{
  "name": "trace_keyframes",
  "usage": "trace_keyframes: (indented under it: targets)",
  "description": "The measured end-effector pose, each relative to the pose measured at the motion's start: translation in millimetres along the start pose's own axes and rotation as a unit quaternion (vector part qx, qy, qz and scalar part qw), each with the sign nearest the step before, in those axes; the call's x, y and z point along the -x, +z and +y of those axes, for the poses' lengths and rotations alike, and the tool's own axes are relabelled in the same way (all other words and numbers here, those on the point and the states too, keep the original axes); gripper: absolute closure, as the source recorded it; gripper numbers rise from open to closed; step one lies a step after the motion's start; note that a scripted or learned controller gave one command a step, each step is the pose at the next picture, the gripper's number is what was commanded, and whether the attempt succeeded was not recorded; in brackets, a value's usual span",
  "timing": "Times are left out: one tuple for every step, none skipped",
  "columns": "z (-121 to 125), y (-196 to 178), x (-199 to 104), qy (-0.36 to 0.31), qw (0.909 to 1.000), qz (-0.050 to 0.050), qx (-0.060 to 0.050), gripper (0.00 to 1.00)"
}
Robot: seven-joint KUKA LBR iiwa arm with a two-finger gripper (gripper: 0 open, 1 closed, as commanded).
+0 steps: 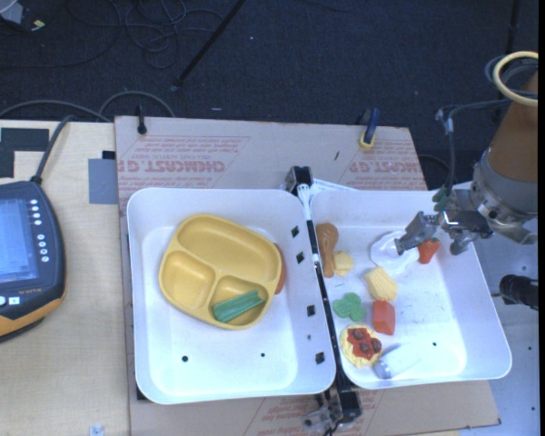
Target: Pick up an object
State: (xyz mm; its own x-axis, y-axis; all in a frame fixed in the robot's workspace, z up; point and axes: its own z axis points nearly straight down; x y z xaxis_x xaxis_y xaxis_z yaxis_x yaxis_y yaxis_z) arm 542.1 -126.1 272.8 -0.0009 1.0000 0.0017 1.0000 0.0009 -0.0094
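Gripper: the gripper [424,234] is over the right bin [472,284], toward 2 o'clock of that bin; its dark fingers point to 9 o'clock, and a small orange-red piece [427,252] is just under them.
Gripper state: I cannot tell if it is released or clenched, and I cannot tell if the orange-red piece is between the fingers or only below them.
Nearest things: a pale clear piece [387,246] lies at 9 o'clock of the gripper, very near; the yellow corn [382,284] lies at 7 o'clock of it, a little apart.
Other things in the right bin: a brown drumstick [326,242] with a small yellow piece [343,263] beside it near the divider, a green piece [349,306], a red block [383,317] and a small pizza toy [361,343] toward 7 o'clock of the bin.
Left bin: the yellow divided plate [220,269] holds a green pod [238,305] in its 5 o'clock compartment.
Step in hand: in my judgement the arm is choosing or approaching a target near the 2 o'clock corner.
How to do it well: take a thing that stands alone, such as the corn, come down straight with the fingers on both sides of it, and close only when they are low enough.
Risk: the pale piece looks thin and flat, so the fingers may slip over it; the bin wall is also close.
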Motion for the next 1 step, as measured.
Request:
trace_keyframes:
  targets:
    - [-66.2,185.6,8.0,0.003,1.0000,0.001,0.001,0.00]
